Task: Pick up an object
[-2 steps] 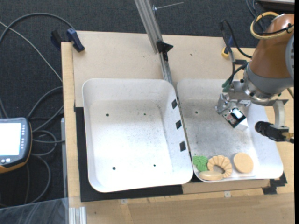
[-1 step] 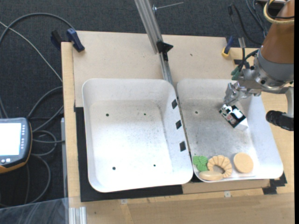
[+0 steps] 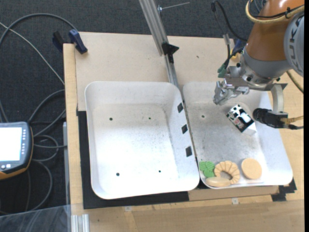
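**Over the right bin, above the box**

I hang over the far part of the right bin, 1 of 2 white bins on the bench. My gripper points down toward the bin floor, and whether my jaws are apart or together I cannot tell from this slant. I see nothing between them.

The nearest thing to me is a small black-and-white box, lying tilted on the bin floor just beside my tip, toward the right wall. It is apart from me, not touching.

Along the near wall of the same bin lie 4 more things in a row: a green piece at the left corner, a ridged tan ring next to it, a pale oval piece touching the ring's near edge, and a round tan disc to the right.

The left bin sits alongside, its floor speckled with dark marks.
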Robot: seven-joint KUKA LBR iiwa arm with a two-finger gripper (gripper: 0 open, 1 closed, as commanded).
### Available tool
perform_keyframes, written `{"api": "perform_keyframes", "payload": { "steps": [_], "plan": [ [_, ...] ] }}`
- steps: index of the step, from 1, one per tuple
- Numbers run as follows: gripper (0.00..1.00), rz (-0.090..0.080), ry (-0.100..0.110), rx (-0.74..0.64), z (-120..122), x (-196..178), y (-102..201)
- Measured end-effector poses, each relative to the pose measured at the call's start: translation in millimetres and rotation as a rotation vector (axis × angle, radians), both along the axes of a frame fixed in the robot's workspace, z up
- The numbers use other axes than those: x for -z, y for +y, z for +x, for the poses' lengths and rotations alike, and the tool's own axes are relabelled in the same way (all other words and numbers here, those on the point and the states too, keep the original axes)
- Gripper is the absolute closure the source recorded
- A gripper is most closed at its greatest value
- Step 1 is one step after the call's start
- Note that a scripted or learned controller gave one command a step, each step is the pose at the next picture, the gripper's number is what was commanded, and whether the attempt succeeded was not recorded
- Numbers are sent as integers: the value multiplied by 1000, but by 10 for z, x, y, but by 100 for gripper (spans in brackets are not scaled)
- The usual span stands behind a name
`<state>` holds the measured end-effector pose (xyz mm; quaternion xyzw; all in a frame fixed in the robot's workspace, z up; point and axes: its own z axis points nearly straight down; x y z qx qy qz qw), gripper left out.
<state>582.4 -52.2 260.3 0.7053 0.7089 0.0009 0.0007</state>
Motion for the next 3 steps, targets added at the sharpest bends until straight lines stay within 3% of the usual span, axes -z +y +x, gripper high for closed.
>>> {"api": "perform_keyframes", "payload": {
  "steps": [2, 3],
  "plan": [
    [100, 1, 0, -1, 633, 264, 1002],
    [100, 2, -3, -1, 925, 177, 1470]
  ]
}}
